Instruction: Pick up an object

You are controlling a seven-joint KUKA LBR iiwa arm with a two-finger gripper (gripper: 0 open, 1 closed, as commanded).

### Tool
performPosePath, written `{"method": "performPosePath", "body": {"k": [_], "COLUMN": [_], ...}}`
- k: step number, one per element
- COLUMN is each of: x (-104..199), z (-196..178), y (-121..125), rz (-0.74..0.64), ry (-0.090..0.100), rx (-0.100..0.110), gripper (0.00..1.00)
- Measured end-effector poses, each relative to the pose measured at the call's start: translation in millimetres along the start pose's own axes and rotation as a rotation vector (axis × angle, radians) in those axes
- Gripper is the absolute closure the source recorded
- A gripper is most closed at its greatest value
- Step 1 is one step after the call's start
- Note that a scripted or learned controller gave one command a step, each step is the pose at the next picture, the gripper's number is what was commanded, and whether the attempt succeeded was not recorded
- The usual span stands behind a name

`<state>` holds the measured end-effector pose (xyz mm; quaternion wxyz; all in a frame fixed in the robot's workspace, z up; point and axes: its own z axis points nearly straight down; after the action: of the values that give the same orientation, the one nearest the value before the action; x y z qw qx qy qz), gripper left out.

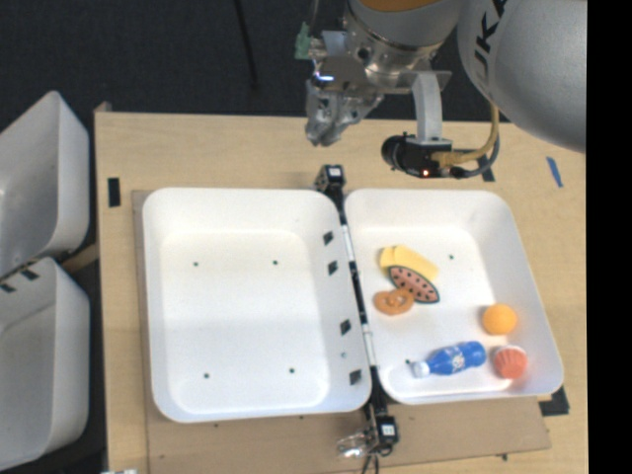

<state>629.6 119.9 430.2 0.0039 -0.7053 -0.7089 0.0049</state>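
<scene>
My gripper [323,131] hangs high above the back edge of the bench, over the seam between the two bins, with nothing seen between its fingers. The right bin [513,225] holds a yellow wedge [408,261], a watermelon slice [413,283], a small brown pretzel-like piece [393,303], an orange ball [500,319], a blue bottle [451,358] lying on its side, and a red strawberry-like toy [510,362]. All of these lie well below and to the right of the gripper.
The left bin [158,265] sits beside the right one, joined by a black-clipped divider [348,284]. White containers [39,265] stand off the bench's left side. Wooden bench surface [197,146] runs behind the bins.
</scene>
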Motion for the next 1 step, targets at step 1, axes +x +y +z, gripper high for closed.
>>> {"method": "performPosePath", "body": {"k": [1], "x": [41.8], "z": [187.7], "y": [-3.2], "rz": [0.001], "ry": [-0.002], "rx": [0.003], "gripper": [1.00]}}
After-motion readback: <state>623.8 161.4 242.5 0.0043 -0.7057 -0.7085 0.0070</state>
